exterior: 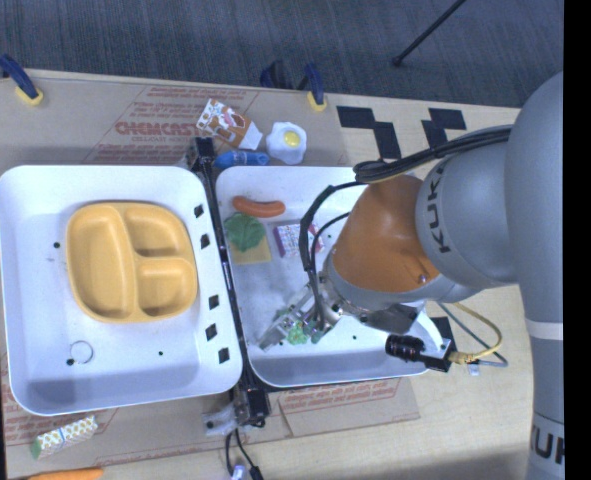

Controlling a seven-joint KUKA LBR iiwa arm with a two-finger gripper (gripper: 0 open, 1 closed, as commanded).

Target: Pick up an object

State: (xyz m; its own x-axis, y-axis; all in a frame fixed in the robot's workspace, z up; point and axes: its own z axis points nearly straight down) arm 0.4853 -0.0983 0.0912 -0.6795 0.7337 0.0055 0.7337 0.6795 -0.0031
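Looming largest and closest to the lens, the grey arm (pixel 505 218) with its orange band fills the right side, and its casing carries part of the maker's name, reading "KU" before the curve hides the rest.

Going left to right: the left bin (pixel 15 268) holds a yellow divided tray (pixel 130 258), stiff moulded plastic by the look of it, light but broad and smooth, so awkward for a narrow two-finger hold except at its rim. Behind the bins, the cardboard sheet (pixel 155 128) shows reddish printing, too blurred to read with certainty. On it lie a small printed packet (pixel 218 120), a blue item (pixel 241 158) and a white and yellow piece (pixel 286 141).

The right bin (pixel 305 368) holds a toy sausage (pixel 259 207) near its far wall, a green leafy piece (pixel 243 232) on a tan slice just below it, and a small printed card (pixel 293 238) whose writing is illegible. The sausage looks light, firm and rounded; taking it across its middle seems safest, since it may roll.

The gripper (pixel 300 326) is down on the bin floor, near the front, beside a small green object (pixel 297 335). That object looks tiny and light, and could skid. Whether the pincer is released or clenched cannot be told.
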